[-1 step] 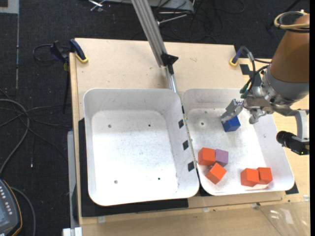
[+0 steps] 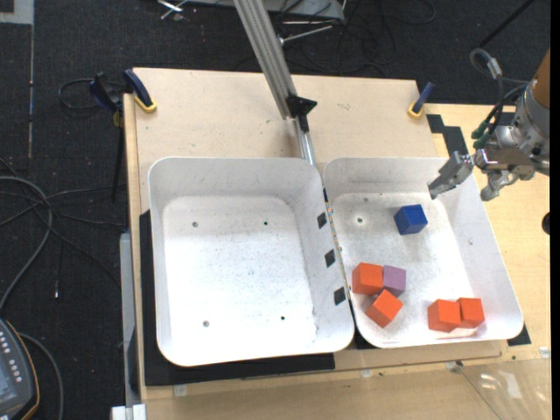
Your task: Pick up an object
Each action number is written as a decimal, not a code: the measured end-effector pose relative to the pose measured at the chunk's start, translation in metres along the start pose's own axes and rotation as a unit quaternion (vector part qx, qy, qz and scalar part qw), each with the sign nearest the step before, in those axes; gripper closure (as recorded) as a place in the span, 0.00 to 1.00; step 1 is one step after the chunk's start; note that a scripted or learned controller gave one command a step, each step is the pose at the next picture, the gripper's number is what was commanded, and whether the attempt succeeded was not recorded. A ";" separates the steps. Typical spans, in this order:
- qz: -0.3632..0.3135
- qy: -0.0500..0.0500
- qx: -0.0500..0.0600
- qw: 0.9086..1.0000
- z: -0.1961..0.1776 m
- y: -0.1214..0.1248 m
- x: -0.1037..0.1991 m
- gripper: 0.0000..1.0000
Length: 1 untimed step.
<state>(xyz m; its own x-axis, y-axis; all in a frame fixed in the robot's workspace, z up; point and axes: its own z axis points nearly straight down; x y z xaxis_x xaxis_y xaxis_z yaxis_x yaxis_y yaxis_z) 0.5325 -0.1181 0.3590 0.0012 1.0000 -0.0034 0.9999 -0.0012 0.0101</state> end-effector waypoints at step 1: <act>0.000 0.002 0.009 1.000 0.154 0.026 -0.028 0.00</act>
<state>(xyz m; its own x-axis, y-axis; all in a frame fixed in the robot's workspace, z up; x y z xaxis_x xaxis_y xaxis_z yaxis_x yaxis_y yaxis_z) 0.5598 -0.1471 0.2057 0.0018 1.0000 0.0003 1.0000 -0.0018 -0.0076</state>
